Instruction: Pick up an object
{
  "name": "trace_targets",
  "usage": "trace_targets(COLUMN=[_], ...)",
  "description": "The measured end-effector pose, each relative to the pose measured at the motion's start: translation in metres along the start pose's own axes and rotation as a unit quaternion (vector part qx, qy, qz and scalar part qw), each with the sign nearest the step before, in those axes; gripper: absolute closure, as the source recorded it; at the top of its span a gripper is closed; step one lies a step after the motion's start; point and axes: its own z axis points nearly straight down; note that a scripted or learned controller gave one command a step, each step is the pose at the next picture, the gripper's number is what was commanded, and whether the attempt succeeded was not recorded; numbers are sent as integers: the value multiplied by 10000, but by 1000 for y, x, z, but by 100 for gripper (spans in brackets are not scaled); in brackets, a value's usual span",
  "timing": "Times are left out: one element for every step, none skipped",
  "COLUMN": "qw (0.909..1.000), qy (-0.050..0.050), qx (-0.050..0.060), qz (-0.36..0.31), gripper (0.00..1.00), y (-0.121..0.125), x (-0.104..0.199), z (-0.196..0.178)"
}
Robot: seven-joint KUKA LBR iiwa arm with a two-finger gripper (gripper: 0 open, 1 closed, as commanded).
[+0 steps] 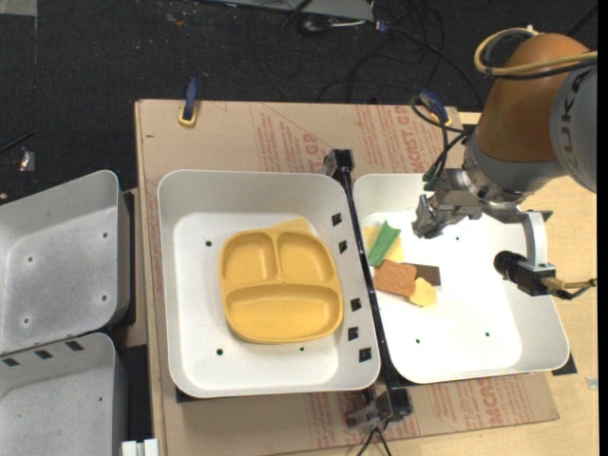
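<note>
**A:** Where are the things that could be picked up?

**B:** They lie in a small cluster at the left side of the right shallow white bin [494, 350], close against the wall it shares with its neighbour, a little right of the frame's centre. There is a green flat strip [384, 243] lying at a slant, with a pale yellow piece [393, 252] under and beside it. Just below them sits a flat orange-brown block [395, 277], touching a small yellow chunk [424, 294] at its lower right, and a dark brown piece [428, 275] peeks out on the block's right.

**A:** And the tool?

**B:** The grey two-finger tool [427, 224] hangs over the same bin, just up and to the right of the green strip, near the cluster but not touching any of it. I see nothing between its fingers. Whether they are spread or closed I cannot tell; from this angle they blur into one dark shape.

**A:** What carries it?

**B:** The grey arm with the orange band [522, 84], coming in from the upper right of the frame.

**A:** Anything in the other bin?

**B:** The left shallow white bin [190, 217] holds a yellow plastic tray with three compartments [281, 286], lying flat around its middle. Both bins rest on the brown board-topped bench [256, 126], which has a blue and yellow clamp [189, 103] at its upper left edge.
</note>
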Motion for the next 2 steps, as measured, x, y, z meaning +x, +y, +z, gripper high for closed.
trace_targets(qw=[10000, 10000], qy=[3, 2], qx=[-3, -2], qz=[-8, -3], gripper=[100, 100], y=[-16, -33], x=[61, 106], z=[5, -2])
